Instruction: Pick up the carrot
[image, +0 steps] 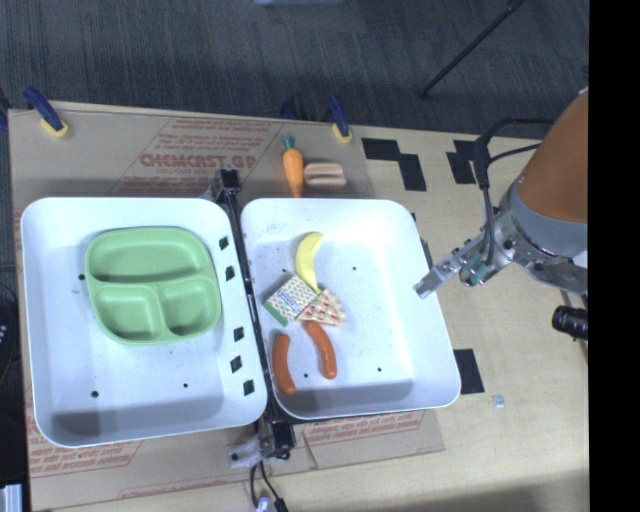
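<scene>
Tool (440, 277) state unreadable beside the right bin (432, 330); carrot (292, 169) lies outside, behind it.

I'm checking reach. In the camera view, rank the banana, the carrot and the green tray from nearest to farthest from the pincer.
From the pincer, at the right bin's right edge:
1. Banana, in the right bin.
2. Carrot, on the bench beyond the bins.
3. Green tray, in the left bin.
</scene>
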